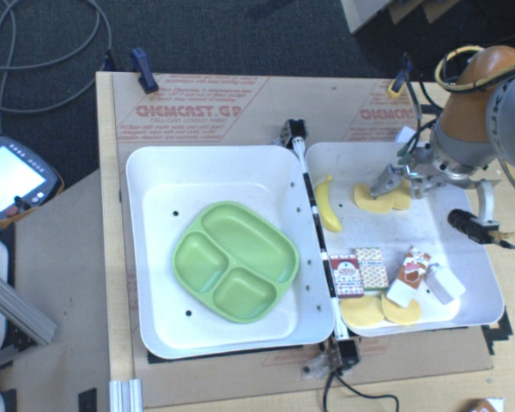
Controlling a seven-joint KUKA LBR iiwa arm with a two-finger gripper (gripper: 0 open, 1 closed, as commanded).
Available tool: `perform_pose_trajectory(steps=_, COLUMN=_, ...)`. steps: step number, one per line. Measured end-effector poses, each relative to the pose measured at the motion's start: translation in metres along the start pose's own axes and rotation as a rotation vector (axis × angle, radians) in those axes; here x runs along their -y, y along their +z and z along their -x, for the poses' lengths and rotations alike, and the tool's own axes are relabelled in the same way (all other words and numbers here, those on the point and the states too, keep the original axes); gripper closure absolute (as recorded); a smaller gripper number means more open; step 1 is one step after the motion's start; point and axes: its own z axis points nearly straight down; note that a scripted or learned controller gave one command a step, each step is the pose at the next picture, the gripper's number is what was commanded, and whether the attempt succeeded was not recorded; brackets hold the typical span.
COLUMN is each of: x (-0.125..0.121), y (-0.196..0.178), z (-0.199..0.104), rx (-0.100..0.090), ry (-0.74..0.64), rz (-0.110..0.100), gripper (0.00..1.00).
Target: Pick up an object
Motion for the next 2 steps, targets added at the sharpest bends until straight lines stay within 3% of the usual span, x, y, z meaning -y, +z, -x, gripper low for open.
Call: perform_pose_trajectory(steps=2, x=0.008, y=0.0, z=0.029, rx=-0.001, ry=-0.002, rz=0.004, gripper=0.0)
